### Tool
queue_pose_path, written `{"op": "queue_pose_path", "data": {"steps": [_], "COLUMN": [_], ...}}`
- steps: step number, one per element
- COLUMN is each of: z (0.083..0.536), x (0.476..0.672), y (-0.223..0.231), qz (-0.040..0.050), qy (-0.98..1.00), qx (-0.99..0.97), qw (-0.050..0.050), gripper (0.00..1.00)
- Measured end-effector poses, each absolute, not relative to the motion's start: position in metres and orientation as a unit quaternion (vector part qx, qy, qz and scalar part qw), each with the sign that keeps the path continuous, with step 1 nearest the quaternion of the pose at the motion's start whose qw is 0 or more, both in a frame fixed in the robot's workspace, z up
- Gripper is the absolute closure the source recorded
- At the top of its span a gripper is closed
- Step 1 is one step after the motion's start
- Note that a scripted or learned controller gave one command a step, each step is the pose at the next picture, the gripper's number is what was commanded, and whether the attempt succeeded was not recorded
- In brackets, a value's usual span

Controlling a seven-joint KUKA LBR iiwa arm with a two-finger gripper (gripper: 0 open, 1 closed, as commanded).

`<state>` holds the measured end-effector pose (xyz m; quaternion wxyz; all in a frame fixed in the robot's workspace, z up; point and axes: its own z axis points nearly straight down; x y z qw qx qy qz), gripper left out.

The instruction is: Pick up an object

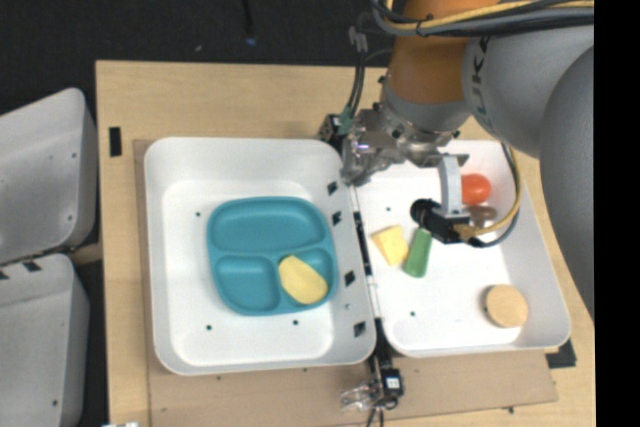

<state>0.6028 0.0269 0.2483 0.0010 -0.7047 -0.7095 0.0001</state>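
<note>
The right bin [540, 255] holds a yellow wedge [388, 245], a green cylinder [417, 253] leaning next to it, a red-orange object [477, 187] and a tan round disc [506, 306]. In the left bin [165, 215] a teal divided plate [250, 225] carries a yellow oval lump [302, 280] in its lower right compartment. My gripper [354, 163] hangs below the orange band, over the far end of the divider between the bins. It is above and to the left of the yellow wedge, and I see nothing held in it.
The grey arm [530, 65] covers the upper right of the right bin. A black cable [505, 215] loops down from it near the red-orange object. The wooden bench [230, 95] surrounds both bins, with grey panels [40, 175] at the far left.
</note>
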Motion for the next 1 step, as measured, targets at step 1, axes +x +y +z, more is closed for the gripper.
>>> {"op": "queue_pose_path", "data": {"steps": [1], "z": [0.2541], "x": [0.5908], "y": [0.0776], "qz": [-0.0004], "qy": [-0.71], "qx": [-0.705], "qw": [0.001], "gripper": [1.0]}}
